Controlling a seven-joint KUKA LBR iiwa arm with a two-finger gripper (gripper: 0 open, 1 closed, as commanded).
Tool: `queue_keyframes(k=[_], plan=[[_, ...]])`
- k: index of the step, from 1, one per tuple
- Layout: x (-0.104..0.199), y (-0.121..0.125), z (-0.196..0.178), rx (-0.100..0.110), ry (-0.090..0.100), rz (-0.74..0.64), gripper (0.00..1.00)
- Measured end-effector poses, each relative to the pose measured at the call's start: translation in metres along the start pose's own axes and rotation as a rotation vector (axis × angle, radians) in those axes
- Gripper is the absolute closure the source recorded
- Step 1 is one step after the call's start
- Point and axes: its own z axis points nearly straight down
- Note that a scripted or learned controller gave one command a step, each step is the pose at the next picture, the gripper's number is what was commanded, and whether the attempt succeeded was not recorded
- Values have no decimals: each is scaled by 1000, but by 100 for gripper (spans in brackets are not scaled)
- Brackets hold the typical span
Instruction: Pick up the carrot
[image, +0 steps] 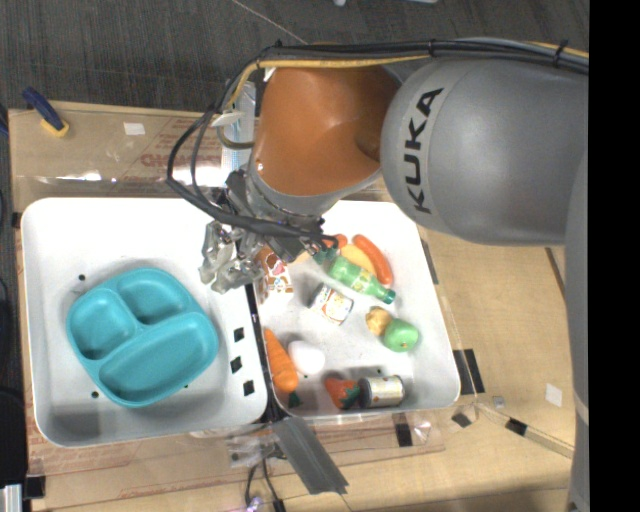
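Note:
The carrot (280, 362) is orange and lies lengthwise in the right bin, tight against that bin's left wall and near the front. My gripper (226, 268) hangs over the divider between the two bins, up and to the left of the carrot and well apart from it. It is open, with nothing between its fingers. The big grey arm and its orange band cover the back of the right bin.
A teal divided plate (142, 334) fills much of the left bin (50, 230). The right bin (440, 350) holds a white egg (308, 357), a green bottle (356, 276), an orange sausage-like piece (373, 257), a green fruit (402, 336), a can (381, 390) and a small carton (337, 306).

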Motion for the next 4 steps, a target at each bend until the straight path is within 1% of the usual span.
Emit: queue_keyframes(k=[1, 2, 3, 4], plan=[[-69, -33, -11, 1, -2, -173, 100], [-82, -42, -35, 2, -3, -107, 100], [-111, 4, -38, 2, -5, -133, 100], [-64, 87, -28, 0, -2, -179, 100]])
